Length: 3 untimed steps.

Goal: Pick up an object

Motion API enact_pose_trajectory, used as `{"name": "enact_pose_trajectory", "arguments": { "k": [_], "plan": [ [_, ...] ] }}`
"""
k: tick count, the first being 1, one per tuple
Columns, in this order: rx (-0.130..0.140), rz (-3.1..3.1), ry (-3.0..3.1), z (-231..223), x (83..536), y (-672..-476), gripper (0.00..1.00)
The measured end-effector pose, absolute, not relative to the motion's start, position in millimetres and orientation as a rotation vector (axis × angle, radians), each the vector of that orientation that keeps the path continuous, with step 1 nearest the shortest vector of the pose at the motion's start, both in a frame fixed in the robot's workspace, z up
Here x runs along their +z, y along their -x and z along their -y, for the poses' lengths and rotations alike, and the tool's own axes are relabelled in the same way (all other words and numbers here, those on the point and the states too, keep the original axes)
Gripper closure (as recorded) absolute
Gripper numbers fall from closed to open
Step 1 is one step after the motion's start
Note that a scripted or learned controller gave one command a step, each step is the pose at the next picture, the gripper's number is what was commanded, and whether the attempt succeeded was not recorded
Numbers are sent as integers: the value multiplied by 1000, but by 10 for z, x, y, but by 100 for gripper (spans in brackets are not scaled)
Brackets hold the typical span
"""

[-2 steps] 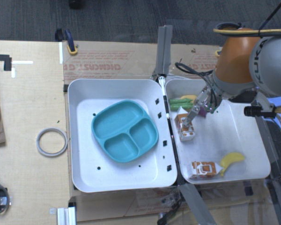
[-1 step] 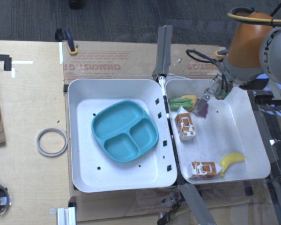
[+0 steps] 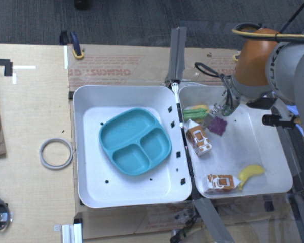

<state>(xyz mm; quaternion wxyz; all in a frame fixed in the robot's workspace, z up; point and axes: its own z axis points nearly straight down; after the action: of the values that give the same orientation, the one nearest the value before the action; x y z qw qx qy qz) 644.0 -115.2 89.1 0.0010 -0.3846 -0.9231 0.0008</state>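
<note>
The gripper (image 3: 224, 110) is low in the right bin (image 3: 273, 186), just above the purple object (image 3: 217, 126); whether its jaws are wide or closed I cannot tell. Nothing looks lifted, so I judge the pick not yet made. The purple piece looks soft and crumpled. Beside it lie a green and yellow item (image 3: 196, 112), a printed carton (image 3: 199, 139), a second carton (image 3: 220, 183) and a smooth curved banana (image 3: 251, 173). The left bin (image 3: 86, 151) holds a glossy teal divided plate (image 3: 135, 141)
</note>
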Motion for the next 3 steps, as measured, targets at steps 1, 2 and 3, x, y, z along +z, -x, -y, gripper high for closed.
{"name": "enact_pose_trajectory", "arguments": {
  "k": [1, 2, 3],
  "plan": [
    [6, 2896, 1203, 1153, 948, -6436, 100],
    [6, 2896, 1203, 1152, 947, -6436, 0],
    [2, 2967, 1017, 1009, 881, -5985, 0]
  ]
}}
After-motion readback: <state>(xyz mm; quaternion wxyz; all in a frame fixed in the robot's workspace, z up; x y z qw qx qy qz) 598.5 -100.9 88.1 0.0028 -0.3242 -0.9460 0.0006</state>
